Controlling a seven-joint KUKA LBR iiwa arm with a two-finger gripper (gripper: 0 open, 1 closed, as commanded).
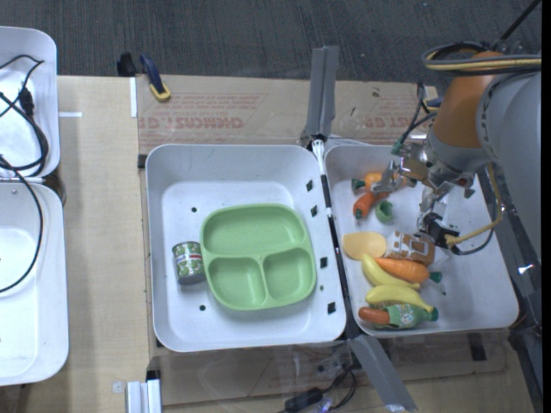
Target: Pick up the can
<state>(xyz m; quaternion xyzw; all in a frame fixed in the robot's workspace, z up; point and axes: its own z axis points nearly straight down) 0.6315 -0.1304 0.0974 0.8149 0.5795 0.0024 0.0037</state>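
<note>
The can [187,261] is small, with a green label and a silver rim. It rests on the floor of the left bin [164,196], touching the left edge of the green divided plate [256,255]. My gripper [426,205] hangs over the back half of the right bin [491,291], far to the right of the can. It is above the toy food there, close to a small carrot [365,203]. Cables and the wrist hide its tips.
The right bin holds a yellow slice [363,245], a large carrot [403,269], a banana [389,294], a small box [408,247] and a bottle [398,316]. A raised divider [324,188] separates the bins. A blue-handled tool [155,79] lies on the bench at the back left.
</note>
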